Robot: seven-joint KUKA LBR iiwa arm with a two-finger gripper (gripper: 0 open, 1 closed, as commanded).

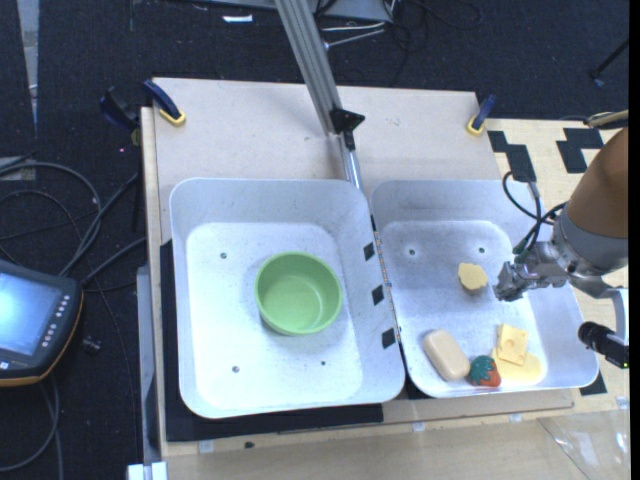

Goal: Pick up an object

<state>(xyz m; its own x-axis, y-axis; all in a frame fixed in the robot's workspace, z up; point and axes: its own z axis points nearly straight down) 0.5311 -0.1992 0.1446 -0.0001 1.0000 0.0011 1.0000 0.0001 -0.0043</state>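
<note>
The right bin [440, 238] is the landmark here, a shallow white tray on a pale wooden bench. Along its near edge sit three small things in a row: a tan oblong block [446, 354], a small red and green strawberry toy [484, 371] touching it on the right, and a yellow cheese wedge [515, 350] just beyond that, nearest the arm. Further back, around the bin's middle, lies a pale yellow lump [472, 277], standing apart from the near row. Just to its right, the gripper [507, 284] hovers low over the bin floor, near the lump but not clearly touching it. I cannot tell how wide the gripper is set, and nothing shows in its grasp. So by my reading the pick is not yet made; the closing and the lift are left. The grey arm [590, 233] reaches in from the bin's right side, wrist angled down and leftward. Left of the right bin, a second bin [200, 208] holds a green bowl [298, 293].
</note>
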